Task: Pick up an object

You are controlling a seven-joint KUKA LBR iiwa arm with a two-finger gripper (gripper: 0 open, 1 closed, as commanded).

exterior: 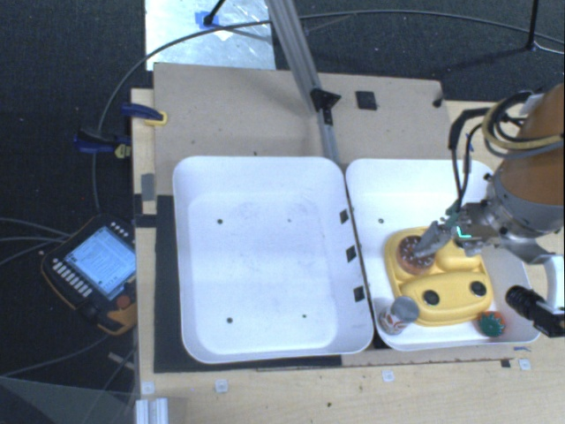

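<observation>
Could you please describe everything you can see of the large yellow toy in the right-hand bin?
The yellow toy looks like glossy moulded plastic, rounded and lumpy, with two dark round holes in its lower lobe. It lies flat in the right bin, towards the near edge. A brownish round piece sits on its upper left part, where the gripper reaches. A grey-capped object lies against its lower left corner.

A brown board [265, 113] lies on dark carpet [62, 51]. Black cables [115, 104] curl over the floor at the left, near a handheld control pad [95, 268] with a lit screen. Blue and yellow clamps [124, 126] grip the board's left edge. A shiny metal sheet [207, 25] lies beyond it.
</observation>
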